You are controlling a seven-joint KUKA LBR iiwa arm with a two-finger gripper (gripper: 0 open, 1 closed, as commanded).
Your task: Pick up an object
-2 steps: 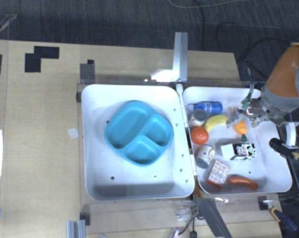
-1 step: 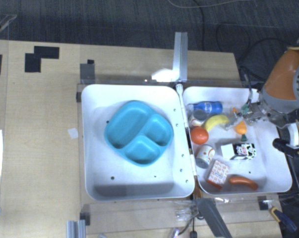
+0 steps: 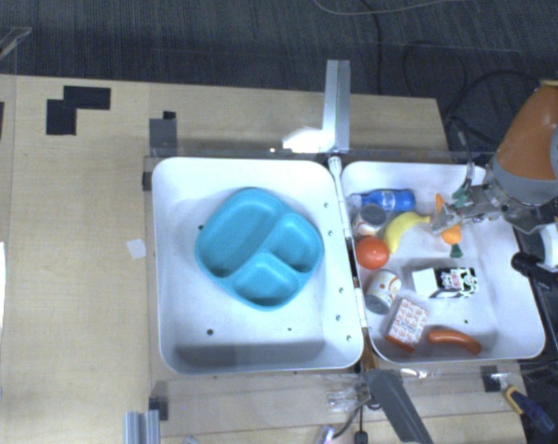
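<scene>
Your arm (image 3: 536,151) comes in from the right and its pincer (image 3: 456,213) sits low over the far right part of the right bin (image 3: 528,345), just beside a small orange piece (image 3: 453,236); you cannot tell from here whether it is apart or together, and nothing shows clamped in it. Your candidates crowd the left side of that bin: a blue can (image 3: 386,200) lies near the far wall, a yellow banana (image 3: 403,228) just this side of it, and an orange ball (image 3: 372,252) hard against the divider (image 3: 348,248). Nearer you sit a small white cup (image 3: 382,289), a black-and-white block (image 3: 455,281), a patterned card box (image 3: 407,322) and a reddish sausage shape (image 3: 453,340) close to the near rim. The open floor lies along the right wall. The left bin (image 3: 181,340) holds a blue divided tray (image 3: 260,247), with bare floor all round it. The desk (image 3: 66,276) spreads wide to the left.
</scene>
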